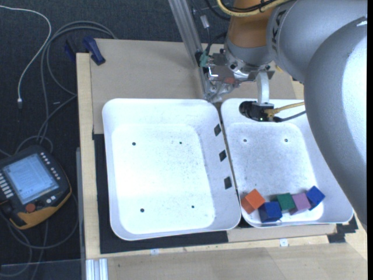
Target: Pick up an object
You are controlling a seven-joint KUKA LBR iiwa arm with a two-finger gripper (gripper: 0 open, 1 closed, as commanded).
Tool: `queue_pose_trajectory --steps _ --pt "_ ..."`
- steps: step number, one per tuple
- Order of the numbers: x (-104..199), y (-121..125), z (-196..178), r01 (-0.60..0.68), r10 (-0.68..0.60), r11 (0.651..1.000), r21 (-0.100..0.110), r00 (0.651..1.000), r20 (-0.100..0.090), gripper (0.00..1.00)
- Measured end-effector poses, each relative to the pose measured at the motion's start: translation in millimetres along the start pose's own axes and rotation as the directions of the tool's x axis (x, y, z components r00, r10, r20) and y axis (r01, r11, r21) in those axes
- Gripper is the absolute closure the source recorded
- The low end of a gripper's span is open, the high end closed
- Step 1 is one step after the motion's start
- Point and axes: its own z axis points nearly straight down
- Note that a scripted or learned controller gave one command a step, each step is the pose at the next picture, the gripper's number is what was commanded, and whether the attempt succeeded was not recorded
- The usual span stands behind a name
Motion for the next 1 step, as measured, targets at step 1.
queue_pose_trajectory --steps 1 --pt "42.2 -4.2 -4.5 0.001 -0.001 1.000 0.001 1.000 0.000 1.00"
